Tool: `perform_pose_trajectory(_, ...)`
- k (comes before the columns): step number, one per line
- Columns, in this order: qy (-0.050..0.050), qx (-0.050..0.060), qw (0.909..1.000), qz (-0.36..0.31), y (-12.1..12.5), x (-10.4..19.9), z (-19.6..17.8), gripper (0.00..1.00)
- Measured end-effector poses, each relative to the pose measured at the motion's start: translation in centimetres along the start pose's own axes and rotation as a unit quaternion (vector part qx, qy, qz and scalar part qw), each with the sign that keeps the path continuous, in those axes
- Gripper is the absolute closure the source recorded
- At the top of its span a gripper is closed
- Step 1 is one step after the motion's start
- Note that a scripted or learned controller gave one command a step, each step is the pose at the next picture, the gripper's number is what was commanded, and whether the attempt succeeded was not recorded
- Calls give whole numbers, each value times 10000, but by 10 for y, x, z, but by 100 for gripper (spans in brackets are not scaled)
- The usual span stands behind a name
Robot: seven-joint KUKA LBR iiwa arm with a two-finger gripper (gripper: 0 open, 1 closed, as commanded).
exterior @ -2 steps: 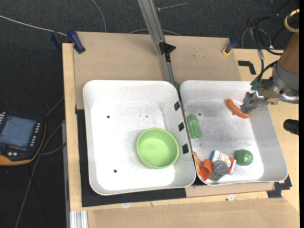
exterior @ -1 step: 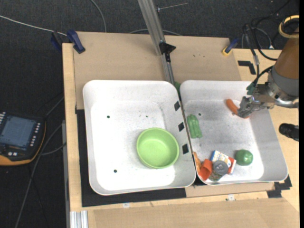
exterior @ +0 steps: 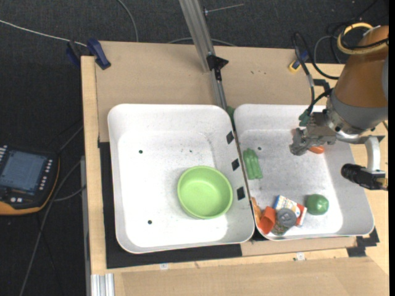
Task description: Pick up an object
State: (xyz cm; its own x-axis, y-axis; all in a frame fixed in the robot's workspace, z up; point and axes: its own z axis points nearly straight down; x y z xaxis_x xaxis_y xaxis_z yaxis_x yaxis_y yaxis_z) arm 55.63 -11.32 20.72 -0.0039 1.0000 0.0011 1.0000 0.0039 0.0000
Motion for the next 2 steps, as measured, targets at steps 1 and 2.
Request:
perform_pose_trajectory(1,2,-7,10000,-7,9,54,-13,100)
perform_pose_trajectory(2,0,-2,10000,-5,3,106,-8,100)
